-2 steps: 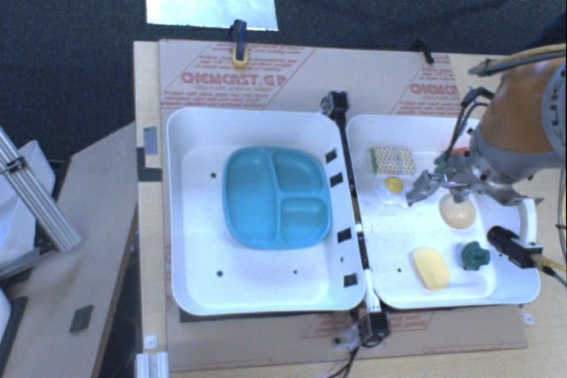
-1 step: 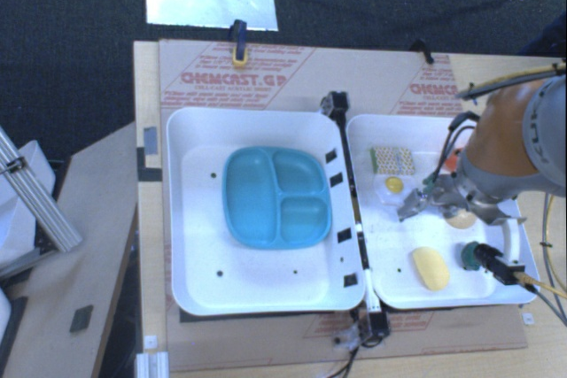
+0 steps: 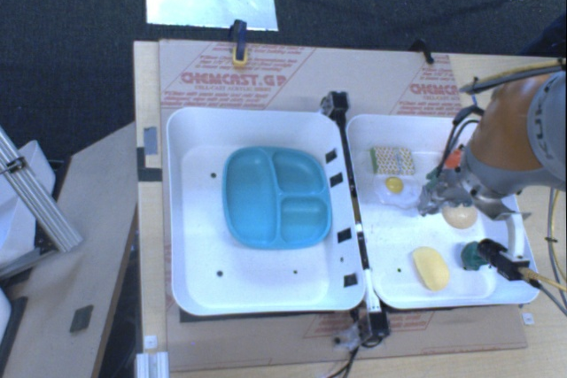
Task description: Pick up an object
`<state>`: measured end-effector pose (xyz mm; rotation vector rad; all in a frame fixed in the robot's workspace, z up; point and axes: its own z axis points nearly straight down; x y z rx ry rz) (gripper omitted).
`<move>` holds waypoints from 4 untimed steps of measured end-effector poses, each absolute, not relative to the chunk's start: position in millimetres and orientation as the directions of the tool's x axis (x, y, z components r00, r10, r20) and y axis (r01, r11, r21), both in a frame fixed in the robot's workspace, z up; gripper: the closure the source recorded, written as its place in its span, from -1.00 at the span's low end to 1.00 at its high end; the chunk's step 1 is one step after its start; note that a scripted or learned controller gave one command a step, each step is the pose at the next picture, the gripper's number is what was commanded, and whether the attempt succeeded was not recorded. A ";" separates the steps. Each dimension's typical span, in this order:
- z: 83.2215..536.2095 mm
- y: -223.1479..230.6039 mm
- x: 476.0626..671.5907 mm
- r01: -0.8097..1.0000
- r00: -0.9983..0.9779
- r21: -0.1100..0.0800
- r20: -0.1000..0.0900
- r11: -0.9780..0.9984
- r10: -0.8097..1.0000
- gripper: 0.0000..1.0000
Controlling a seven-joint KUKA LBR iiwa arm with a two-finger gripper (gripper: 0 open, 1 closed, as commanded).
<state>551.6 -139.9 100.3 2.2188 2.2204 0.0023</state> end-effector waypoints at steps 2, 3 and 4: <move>190.5 -149.7 560.3 1.000 -0.003 0.007 -0.002 0.003 1.000 1.00; 214.7 -150.0 561.7 1.000 -0.004 0.005 -0.002 0.004 1.000 1.00; 213.9 -106.0 565.3 1.000 -0.009 0.002 0.002 0.009 1.000 1.00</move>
